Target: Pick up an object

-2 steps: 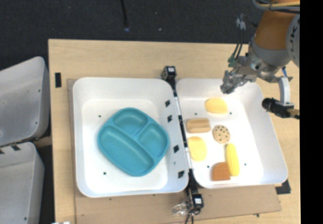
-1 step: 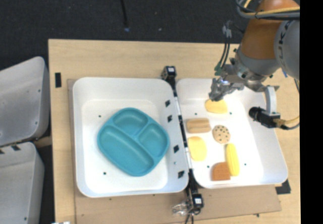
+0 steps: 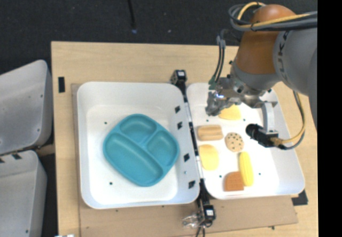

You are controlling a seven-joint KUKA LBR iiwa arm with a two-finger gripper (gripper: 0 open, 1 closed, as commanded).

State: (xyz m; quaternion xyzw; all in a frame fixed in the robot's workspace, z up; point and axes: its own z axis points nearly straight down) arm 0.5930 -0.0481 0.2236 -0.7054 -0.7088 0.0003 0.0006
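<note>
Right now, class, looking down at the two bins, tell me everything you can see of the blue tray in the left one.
The blue tray is a teal plate that looks like smooth plastic, rounded at the corners and moulded into three compartments: one long one along its left side and two smaller ones on the right. It lies flat, turned at a slant, near the middle of the left bin, touching only the bin's white floor. Nothing sits in its compartments.

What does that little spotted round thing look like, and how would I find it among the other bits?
Look in the right-hand white bin, the one under the arm. Near its middle lies a small tan cookie, between the bun-shaped piece and the yellow corn cob. It alone is round, flat and dotted with dark specks.
</note>
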